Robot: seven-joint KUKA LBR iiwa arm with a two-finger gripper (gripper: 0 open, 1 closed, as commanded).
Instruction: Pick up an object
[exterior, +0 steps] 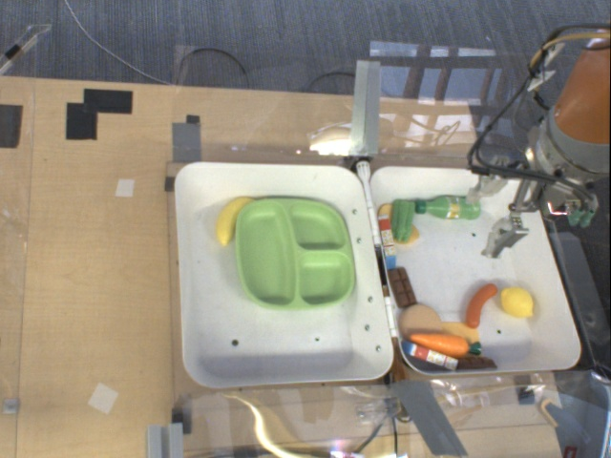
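End effector [503,237] hangs above the right shallow white bin [563,346], up-left of the round yellow lemon [516,302]; finger state cannot be told.

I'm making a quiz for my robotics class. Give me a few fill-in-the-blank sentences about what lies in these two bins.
1. The green plate lies in the ____ bin.
2. The banana touches the plate's ____ edge.
3. The lemon lies beside a ____ sausage.
4. The gripper hangs over the ____ bin.

Missing words: left; left; red; right
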